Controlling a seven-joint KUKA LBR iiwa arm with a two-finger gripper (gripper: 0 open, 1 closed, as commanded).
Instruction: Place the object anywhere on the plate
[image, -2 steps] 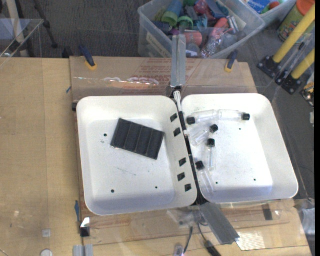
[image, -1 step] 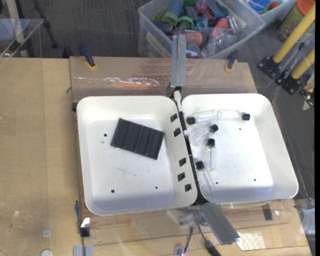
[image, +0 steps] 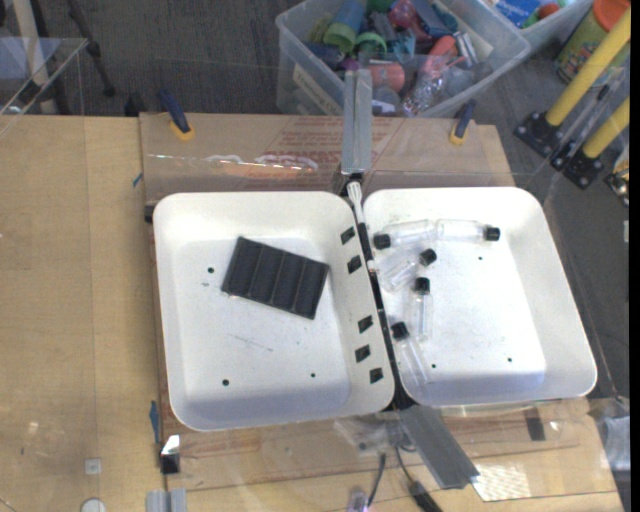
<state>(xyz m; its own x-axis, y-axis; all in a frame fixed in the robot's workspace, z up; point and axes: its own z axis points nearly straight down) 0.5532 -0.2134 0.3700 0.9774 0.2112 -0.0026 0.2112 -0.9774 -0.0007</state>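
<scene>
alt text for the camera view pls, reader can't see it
Two shallow white bins sit side by side on a wooden bench: the left bin holds a dark ribbed slab lying flat, the right bin a loose cluster of clear tubes with black caps. A clear tub of colourful items stands behind.

- Two white bins are sitting side by side on the wooden bench, their inner rims touching.
- A dark ribbed plate is lying flat and slightly tilted in the left bin, near that bin's middle.
- Several clear tubes with black caps are lying scattered in the right bin, on the side nearest the dark ribbed plate.
- A clear tub of colourful toys is standing beyond the bins, further back than the plate.
</scene>
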